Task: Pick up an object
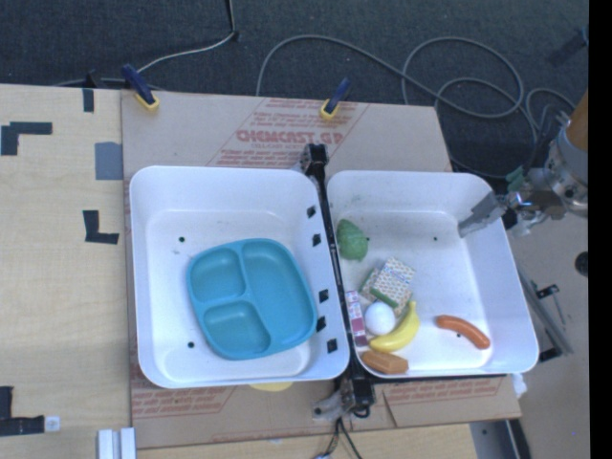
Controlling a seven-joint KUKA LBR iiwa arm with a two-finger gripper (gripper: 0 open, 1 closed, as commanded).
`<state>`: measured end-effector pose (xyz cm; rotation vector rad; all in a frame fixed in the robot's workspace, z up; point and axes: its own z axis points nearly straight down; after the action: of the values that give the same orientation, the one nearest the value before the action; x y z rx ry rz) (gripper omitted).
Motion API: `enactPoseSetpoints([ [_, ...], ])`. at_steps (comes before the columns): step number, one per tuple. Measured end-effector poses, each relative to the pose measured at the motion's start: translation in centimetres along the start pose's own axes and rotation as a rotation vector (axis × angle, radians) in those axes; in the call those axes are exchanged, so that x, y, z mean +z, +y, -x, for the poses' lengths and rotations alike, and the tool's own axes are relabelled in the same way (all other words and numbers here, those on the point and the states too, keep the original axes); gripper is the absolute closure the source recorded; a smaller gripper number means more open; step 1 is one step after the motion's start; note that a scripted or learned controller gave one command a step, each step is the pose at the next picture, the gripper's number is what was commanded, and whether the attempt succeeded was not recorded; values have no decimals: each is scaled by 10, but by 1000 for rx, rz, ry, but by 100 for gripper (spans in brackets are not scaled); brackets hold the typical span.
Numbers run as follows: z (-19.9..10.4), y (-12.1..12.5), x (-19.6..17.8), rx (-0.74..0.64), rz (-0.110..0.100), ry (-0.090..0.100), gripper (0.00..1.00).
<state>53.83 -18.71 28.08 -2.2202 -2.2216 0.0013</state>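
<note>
The gripper point(478, 220) hangs at the far right edge of the right bin point(497, 256), reaching in from the right. One grey finger slants down and left over the bin's rim; whether the fingers are apart or together cannot be told, and nothing shows between them.

Nearest to it in the right bin, toward the near right corner, lies a small orange-red sausage point(464, 330), its long axis running from far left to near right. Left of that sits a yellow banana point(402, 330), curved, its long axis rising from near left to far right, with its upper tip beside a pale patterned block point(390, 281) that is tilted like a diamond. A white egg point(380, 317) rests against the banana's inner curve. Just nearer than the banana lies a second orange sausage-like piece point(386, 361), lengthwise left to right along the near wall. A pink and white packet point(356, 316) stands against the bin's left wall, its print too small to read. Farther back, a green rounded vegetable point(352, 240) lies by the same wall.

The left bin point(153, 208) holds a blue divided plate point(251, 297) with three compartments, turned at a slant.

Both bins rest on a brown cardboard sheet point(191, 132) printed in red with "CHEMCAST", held at its far edge by two yellow and blue clamps point(140, 86).
</note>
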Motion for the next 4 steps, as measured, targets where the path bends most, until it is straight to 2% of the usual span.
enactPoseSetpoints([
  [1, -33, -11, 120, 0, -2, 1, 0],
  [2, -57, -32, 178, 1, 17, -1, 0],
  [3, -62, -41, 182, 6, 47, -13, 0],
  [4, -63, -41, 182, 7, 47, -14, 0],
])
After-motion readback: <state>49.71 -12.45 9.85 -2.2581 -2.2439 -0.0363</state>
